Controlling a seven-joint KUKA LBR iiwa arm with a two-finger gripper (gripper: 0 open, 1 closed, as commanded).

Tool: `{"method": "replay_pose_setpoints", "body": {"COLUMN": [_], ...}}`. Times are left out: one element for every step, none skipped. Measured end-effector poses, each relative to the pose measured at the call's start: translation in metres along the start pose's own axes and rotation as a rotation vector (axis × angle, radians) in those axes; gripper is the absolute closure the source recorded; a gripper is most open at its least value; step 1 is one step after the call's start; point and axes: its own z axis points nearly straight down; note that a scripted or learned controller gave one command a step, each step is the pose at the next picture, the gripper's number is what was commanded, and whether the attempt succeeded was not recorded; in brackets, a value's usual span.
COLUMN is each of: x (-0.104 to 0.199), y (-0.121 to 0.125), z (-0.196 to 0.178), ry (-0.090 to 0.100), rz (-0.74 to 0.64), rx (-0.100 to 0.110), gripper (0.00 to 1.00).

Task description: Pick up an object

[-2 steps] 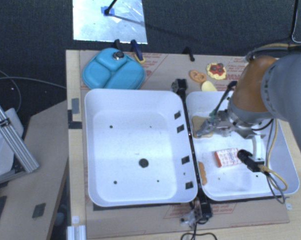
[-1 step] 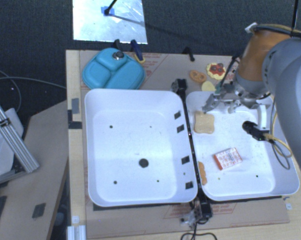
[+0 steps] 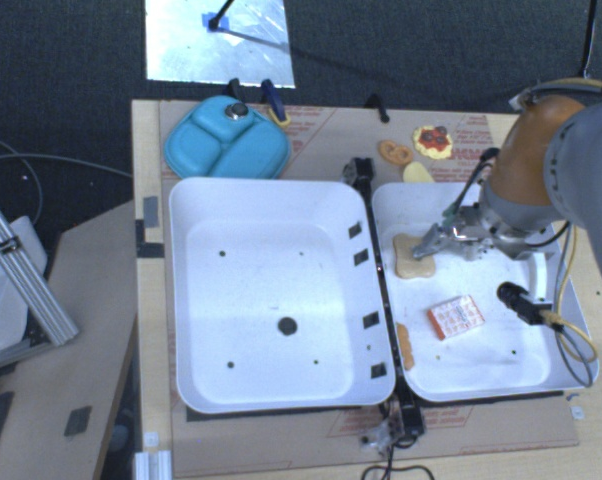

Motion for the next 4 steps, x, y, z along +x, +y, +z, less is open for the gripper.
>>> {"method": "replay_pose_setpoints", "body": {"x": [0.042, 0.045, 0.029, 0.018], "y": [-0.021, 0.05, 0.0, 0.014], "z": [-0.001, -0.008, 0.0, 0.0], "ry": [-0.004, -0.002, -0.001, 0.002], "rz": [-0.004, -0.007, -0.002, -0.005], "rx": [0.0, 0.003, -0.001, 0.007], "gripper": [0.0, 0.0, 0.0, 0.0]}}
